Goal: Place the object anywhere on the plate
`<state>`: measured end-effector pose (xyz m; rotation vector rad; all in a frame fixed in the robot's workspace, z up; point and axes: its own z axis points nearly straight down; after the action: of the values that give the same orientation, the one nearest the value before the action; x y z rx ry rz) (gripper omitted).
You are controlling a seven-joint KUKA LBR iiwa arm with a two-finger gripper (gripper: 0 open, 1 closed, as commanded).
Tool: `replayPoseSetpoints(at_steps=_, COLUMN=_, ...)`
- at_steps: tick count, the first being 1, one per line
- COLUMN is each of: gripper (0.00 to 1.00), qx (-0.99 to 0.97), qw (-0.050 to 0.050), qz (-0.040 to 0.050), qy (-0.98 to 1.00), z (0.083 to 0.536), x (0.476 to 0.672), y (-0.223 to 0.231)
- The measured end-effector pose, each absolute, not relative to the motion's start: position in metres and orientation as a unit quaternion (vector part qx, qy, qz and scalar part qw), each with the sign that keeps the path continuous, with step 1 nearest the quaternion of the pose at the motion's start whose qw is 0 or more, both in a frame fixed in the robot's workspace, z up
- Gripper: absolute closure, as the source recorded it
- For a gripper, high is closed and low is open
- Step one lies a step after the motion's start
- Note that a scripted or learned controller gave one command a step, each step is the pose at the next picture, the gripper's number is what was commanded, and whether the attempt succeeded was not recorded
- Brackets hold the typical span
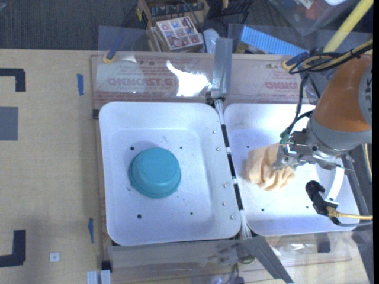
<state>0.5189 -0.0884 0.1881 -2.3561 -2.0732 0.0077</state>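
A round teal plate (155,171) lies in the middle of the left white bin (118,218). The object, a pale orange crumpled soft lump (267,167), rests in the right white bin (296,220), close to its left wall. My gripper (289,157) comes in from the right and sits over the lump's upper right edge, touching or nearly touching it. The arm's grey wrist and orange band (346,102) hang above the right side of that bin and hide part of its floor.
A metal divider (228,158) with bolts runs between the two bins. A black and yellow cable (324,205) dangles from the wrist over the right bin. Cardboard walls and clutter stand behind the bins; wooden bench lies to the left.
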Motion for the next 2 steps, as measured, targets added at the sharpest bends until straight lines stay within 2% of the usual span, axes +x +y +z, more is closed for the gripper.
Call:
replayPoseSetpoints(at_steps=1, gripper=1.00, qx=-0.750, qw=0.001, qz=0.0020, qy=-0.662, z=0.221, x=0.520, y=-0.089)
replayPoseSetpoints(at_steps=2, gripper=1.00, qx=-0.603, qw=0.002, qz=0.0018, qy=-0.798, z=0.222, x=0.521, y=-0.046)
